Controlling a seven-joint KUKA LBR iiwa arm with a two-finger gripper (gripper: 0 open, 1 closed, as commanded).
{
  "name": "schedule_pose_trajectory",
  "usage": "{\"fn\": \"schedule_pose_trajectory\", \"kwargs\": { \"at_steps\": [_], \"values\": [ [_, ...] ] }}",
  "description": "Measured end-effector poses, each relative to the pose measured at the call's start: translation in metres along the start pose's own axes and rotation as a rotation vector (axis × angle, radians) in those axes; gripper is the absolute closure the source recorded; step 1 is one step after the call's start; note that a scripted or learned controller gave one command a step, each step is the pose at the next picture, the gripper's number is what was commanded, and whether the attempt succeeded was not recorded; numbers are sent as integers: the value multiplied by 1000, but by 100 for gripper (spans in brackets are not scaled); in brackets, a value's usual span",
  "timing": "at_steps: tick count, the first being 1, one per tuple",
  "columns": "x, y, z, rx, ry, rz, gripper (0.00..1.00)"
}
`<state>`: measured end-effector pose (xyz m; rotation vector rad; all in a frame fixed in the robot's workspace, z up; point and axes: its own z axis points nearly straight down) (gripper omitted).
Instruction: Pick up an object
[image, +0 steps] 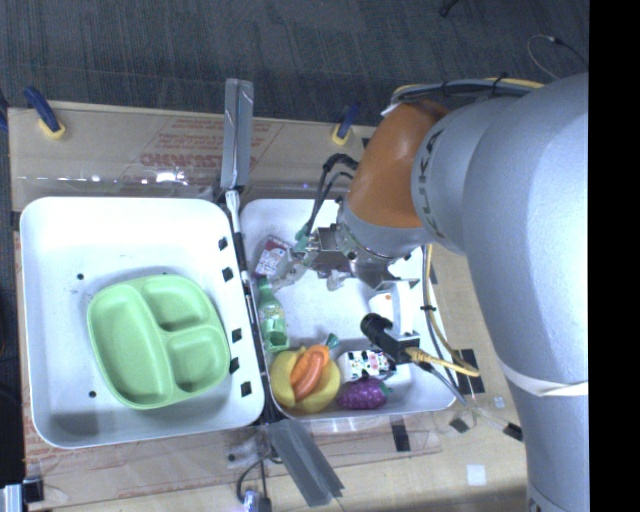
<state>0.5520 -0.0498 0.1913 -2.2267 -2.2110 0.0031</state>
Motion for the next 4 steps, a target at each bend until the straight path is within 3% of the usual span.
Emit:
{"fn": "schedule_pose_trajectory", "kwargs": {
  "at_steps": [1,2,3,4],
  "values": [
    [5,7,0,-3,-1,-7,0],
    [-53,-19,89,-26,-7,-87,0],
    [-93,-59,-38,-3,0,125,0],
    [-142,-25,16,0,0,29,0]
  ]
}}
